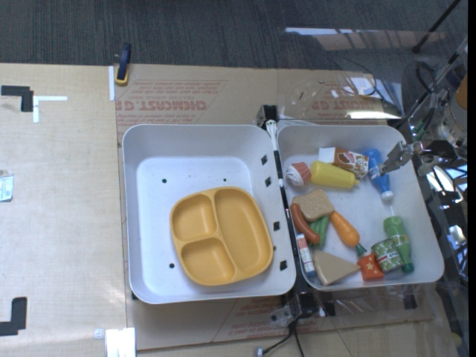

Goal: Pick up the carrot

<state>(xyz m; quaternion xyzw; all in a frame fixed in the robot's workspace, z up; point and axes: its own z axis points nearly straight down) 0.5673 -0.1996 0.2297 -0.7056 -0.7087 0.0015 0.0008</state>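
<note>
Your gripper [388, 163] sits at the upper right of the right bin [431, 222], just over a blue bottle [378, 171], reaching in from the right edge. Its two thin fingers look parted only narrowly, with nothing between them.

The carrot [345, 228] lies well apart from it, near the middle of that bin, slanting down and to the right. A slice of bread [314, 204] touches its upper end, a green vegetable [322, 231] lies just beside it on the left, and a wedge of cheese [332, 267] sits just below. A yellow bottle [332, 175] lies between gripper and carrot. The left bin [141, 214] holds a yellow divided plate [221, 235].

You appear to be at the approach step, nothing grasped yet. Next you need to travel down and left over the carrot, turn the fingers across its narrow width, then descend without catching the bread.
</note>
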